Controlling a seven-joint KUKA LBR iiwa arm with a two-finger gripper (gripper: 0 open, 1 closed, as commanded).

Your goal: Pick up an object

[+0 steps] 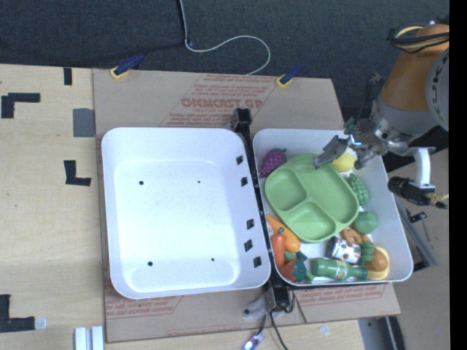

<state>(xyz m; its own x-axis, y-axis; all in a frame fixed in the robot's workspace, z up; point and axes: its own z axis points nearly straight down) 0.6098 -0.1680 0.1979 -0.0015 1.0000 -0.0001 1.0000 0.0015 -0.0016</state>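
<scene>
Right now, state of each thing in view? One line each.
Gripper: over the right bin's far edge, fingers spread, a yellow toy beside them, hold unclear.
Green tray: right way up, tilted on the toys.
Right bin: crowded with toys.
Grapes: lying at the tray's far-left corner.
Left bin: upright, flat on the bench.

Two bins sit side by side on the counter [44, 217]. The right bin [398, 228] holds a divided tray [310, 199], with toy foods [339, 257] around it; the left bin [175, 210] lies beside it.

Robot lab: cardboard-topped bench [219, 100], bins [175, 203].
</scene>
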